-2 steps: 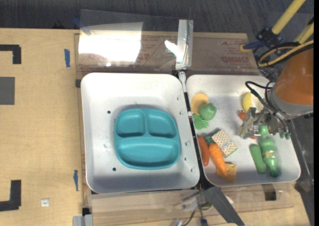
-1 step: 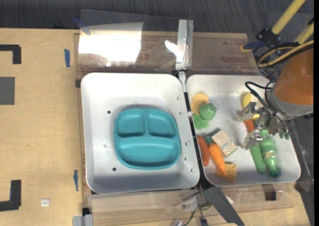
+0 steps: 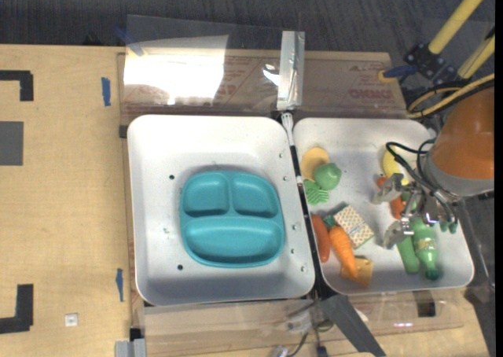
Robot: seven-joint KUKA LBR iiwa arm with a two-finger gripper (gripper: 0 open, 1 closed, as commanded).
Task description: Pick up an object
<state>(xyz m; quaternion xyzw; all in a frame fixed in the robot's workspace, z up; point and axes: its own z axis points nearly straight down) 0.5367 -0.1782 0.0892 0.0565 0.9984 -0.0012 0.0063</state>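
Note:
In the right bin (image 3: pixel 369 131) lie several toy items. A green bottle (image 3: pixel 418 252) rests near its right wall, with an orange carrot (image 3: pixel 343 247) and a patterned card (image 3: pixel 353 226) towards the middle. A green fruit (image 3: pixel 328 176) and a yellow piece (image 3: pixel 313 158) sit at the bin's left side, and a yellow piece (image 3: pixel 391 162) lies at the back. My gripper (image 3: pixel 402 215) hangs low over the right part of this bin, just above the green bottle's upper end. The arm's wrist hides what lies under it.
A teal divided plate (image 3: pixel 232 217) lies in the left bin (image 3: pixel 149 190). A second orange carrot (image 3: pixel 321 239) rests along the right bin's left wall. The arm's orange band (image 3: pixel 471 143) overhangs the right bin's right edge. Cables trail beside it.

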